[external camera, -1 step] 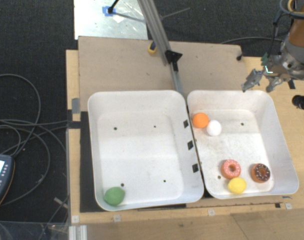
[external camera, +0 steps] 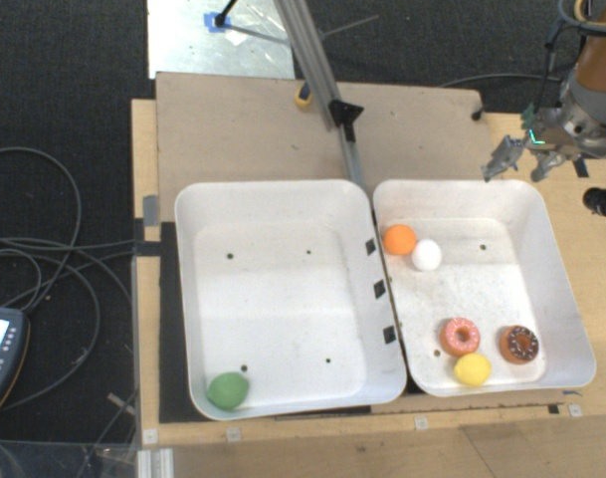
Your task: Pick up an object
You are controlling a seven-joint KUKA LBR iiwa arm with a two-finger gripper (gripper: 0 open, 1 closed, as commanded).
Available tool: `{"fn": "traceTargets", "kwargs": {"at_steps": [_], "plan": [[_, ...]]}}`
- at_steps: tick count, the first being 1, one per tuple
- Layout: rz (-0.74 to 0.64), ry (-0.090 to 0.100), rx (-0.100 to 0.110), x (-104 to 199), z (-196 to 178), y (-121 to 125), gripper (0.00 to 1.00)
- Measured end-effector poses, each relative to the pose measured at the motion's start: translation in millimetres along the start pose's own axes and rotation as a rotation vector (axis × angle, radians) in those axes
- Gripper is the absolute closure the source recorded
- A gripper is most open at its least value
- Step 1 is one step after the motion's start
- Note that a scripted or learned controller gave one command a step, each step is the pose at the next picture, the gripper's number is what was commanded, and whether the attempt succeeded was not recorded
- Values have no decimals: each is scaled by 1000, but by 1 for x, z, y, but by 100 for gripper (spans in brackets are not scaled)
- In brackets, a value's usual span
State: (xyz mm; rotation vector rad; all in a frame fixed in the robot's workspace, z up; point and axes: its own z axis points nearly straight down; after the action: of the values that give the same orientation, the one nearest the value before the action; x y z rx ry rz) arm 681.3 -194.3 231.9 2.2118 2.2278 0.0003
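From my end the grey two-finger gripper (external camera: 522,159) hangs over the counter just past the far rim of the right shallow white bin (external camera: 571,312), jaws spread wide with nothing between them and touching nothing. Right bin has a small orange ball (external camera: 399,239) touching a white ball (external camera: 427,255) near the divider, plus a pink-frosted donut (external camera: 460,336), a yellow ball (external camera: 472,369) and a chocolate donut (external camera: 519,344) toward the near end. A green ball (external camera: 227,390) sits in the left white bin's (external camera: 273,195) near-left corner.
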Motion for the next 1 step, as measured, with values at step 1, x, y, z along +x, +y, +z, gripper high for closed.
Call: {"fn": "traceTargets", "kwargs": {"at_steps": [1], "plan": [[0, 1, 2, 2, 43, 7, 0]]}}
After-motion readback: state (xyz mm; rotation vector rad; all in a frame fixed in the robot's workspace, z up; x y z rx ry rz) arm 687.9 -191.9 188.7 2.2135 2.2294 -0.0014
